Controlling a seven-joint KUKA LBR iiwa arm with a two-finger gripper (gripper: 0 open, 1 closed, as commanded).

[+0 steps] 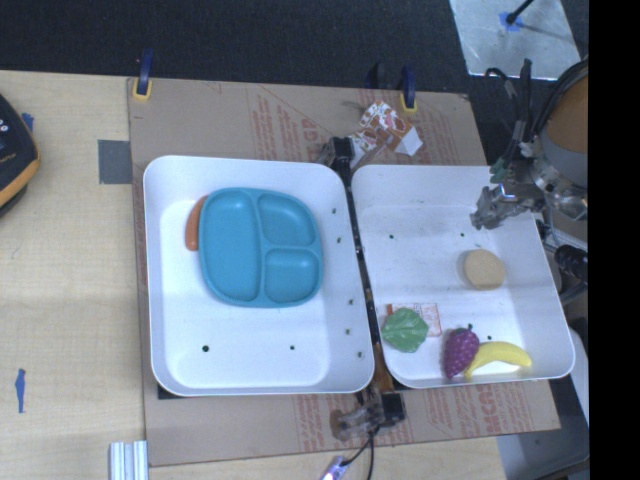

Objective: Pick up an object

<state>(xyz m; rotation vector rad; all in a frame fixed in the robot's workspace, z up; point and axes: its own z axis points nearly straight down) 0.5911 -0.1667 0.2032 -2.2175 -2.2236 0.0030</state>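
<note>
Nearest the camera, along the front edge of the right bin: a yellow banana lying on its side, w/ a purple grape bunch touching its left end. Just left of the grapes, a green leafy piece sits partly on a small white-and-red packet, close to the divide btwn the 2 bins.

Further back in the same bin, a round tan item, like a bun or cookie, lies alone toward the right wall, apart from the front group.

Left bin holds a blue plate w/ 3 compartments, roughly centred. An orange item, sausage-shaped, pokes out from under the plate's left edge, mostly covered.

Further back on the right, the gripper hangs over the rear right corner of the right bin, above and behind the tan item, well apart from banana and grapes. Nothing visible btwn the fingers; whether the pincer is spread or closed can't be told, too dark and small. The arm's orange band shows at the right edge.

Beyond the bins, a crumpled red-and-white wrapper lies on the brown cardboard near the rear seam btwn bins. 2 clamps pin the cardboard's far edge. A yellow-and-black device sits at far left on the bench.
</note>
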